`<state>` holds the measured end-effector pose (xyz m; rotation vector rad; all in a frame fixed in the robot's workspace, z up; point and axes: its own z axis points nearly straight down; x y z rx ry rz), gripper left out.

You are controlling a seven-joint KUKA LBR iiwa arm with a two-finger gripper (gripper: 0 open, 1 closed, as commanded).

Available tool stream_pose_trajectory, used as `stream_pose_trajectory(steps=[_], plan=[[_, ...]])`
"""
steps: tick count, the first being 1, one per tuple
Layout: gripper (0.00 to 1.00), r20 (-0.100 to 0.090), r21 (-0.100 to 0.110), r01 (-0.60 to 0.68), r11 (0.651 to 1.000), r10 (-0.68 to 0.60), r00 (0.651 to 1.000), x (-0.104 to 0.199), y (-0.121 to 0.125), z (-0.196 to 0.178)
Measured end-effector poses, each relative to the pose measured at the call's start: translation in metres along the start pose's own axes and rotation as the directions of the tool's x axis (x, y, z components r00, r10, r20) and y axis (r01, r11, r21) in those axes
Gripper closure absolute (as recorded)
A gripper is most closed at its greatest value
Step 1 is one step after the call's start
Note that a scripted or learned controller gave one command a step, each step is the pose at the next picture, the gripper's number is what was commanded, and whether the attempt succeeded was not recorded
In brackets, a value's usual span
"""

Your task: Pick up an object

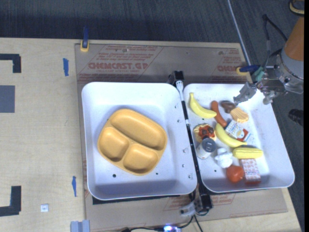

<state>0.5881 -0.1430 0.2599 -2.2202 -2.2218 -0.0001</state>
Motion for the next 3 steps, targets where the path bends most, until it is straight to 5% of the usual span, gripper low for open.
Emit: stream_pose_trajectory(steps=[1,2,3], plan=[[0.00,0.000,0.001,0.000,1.000,0.000,1.000,0.017,0.065,0.161],[1.00,0.002,-0.010,0.001,1.000,-0.001,1.000,0.016,0.069,0.146],[1.00,-0.001,0.000,0.001,1.000,-0.001,1.000,0.078,0.016,0.067]])
